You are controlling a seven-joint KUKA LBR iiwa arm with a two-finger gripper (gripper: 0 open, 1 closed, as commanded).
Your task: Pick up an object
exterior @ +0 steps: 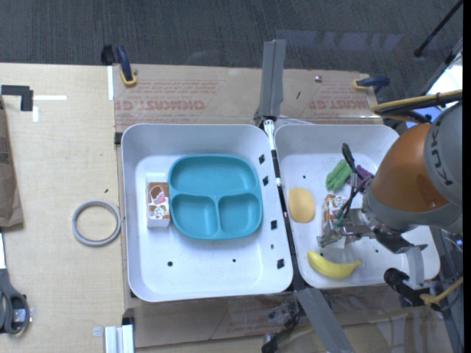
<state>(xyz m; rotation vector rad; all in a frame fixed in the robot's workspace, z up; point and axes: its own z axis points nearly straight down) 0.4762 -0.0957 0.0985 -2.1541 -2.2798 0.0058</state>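
Right white bin (383, 134), pincer (333, 235) low over banana (333, 265), grip state unclear, small packet (336, 208) partly hidden behind it

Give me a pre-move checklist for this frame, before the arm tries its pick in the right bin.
1. Gripper inside the right bin: ok.
2. Banana exposed just below the gripper, reachable: ok.
3. Yellow oval object lying apart from the gripper: ok.
4. Jaws open or shut: cannot tell.
5. Anything held already: cannot tell.
6. Teal tray and small box in the left bin, away from the arm: ok.
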